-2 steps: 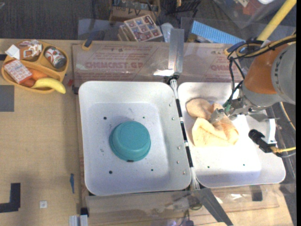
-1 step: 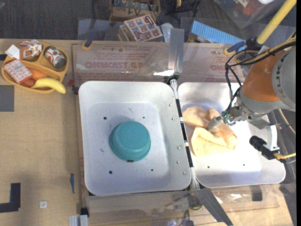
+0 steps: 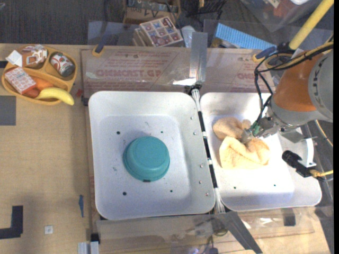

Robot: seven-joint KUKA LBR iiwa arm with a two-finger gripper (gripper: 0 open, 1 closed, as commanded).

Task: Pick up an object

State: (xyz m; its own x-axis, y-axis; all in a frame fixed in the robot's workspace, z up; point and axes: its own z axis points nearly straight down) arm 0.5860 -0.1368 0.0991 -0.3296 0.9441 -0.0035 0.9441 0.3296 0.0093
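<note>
A teal round bowl (image 3: 147, 158) lies upside down in the left bin (image 3: 106, 110). In the right bin (image 3: 275, 187) lies a heap of tan and pale yellow soft objects (image 3: 238, 151), with a rounded tan lump (image 3: 228, 127) at its upper left. My gripper (image 3: 253, 134) reaches in from the right under the orange band and is down on top of that heap, touching it near its upper middle. Its tip is small and dark against the heap.
An orange tray (image 3: 16, 91) with a banana (image 3: 55, 94) and food packets sits at the far left on the bench. A metal divider (image 3: 198, 62) stands behind the bins. A black part (image 3: 296, 163) of the arm hangs over the right bin's right side.
</note>
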